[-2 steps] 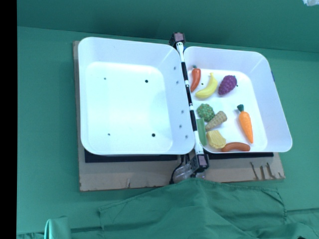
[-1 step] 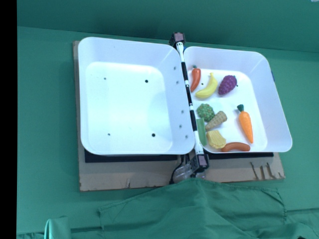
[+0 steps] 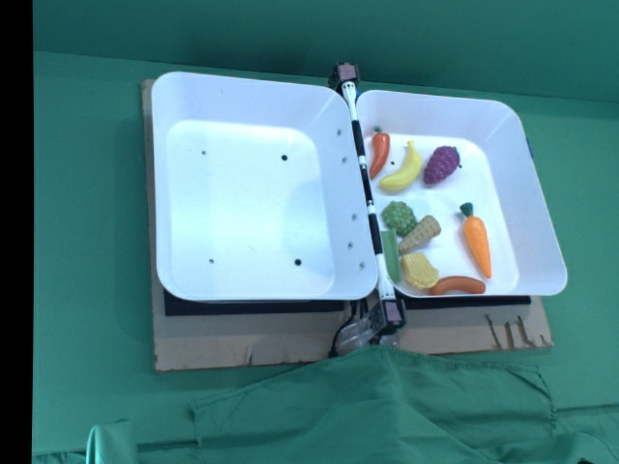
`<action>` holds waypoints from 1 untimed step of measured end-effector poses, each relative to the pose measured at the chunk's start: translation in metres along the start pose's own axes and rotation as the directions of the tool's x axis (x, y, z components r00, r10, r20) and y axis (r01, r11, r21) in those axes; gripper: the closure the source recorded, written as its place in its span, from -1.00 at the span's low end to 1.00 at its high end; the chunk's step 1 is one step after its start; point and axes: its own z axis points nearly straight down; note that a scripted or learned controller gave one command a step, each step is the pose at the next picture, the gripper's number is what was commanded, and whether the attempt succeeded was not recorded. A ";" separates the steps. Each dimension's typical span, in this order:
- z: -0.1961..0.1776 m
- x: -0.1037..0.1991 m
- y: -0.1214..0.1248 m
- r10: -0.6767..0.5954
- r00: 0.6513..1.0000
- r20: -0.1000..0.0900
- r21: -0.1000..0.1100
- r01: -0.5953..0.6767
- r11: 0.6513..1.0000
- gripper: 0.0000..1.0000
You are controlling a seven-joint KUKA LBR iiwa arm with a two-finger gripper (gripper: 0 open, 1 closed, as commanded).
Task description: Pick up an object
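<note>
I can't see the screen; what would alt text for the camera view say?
Two shallow white bins sit side by side on a green bench. The right bin holds toy foods: a banana, purple grapes, a carrot, a red pepper, broccoli and corn.

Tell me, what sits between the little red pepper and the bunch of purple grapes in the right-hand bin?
In the camera view, a yellow banana lies between the red pepper and the purple grapes, curving up towards the grapes.
</note>
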 end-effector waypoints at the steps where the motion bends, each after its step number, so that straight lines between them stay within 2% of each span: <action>1: 0.101 0.005 -0.003 -0.013 1.000 -0.025 0.048 0.015 0.999 1.00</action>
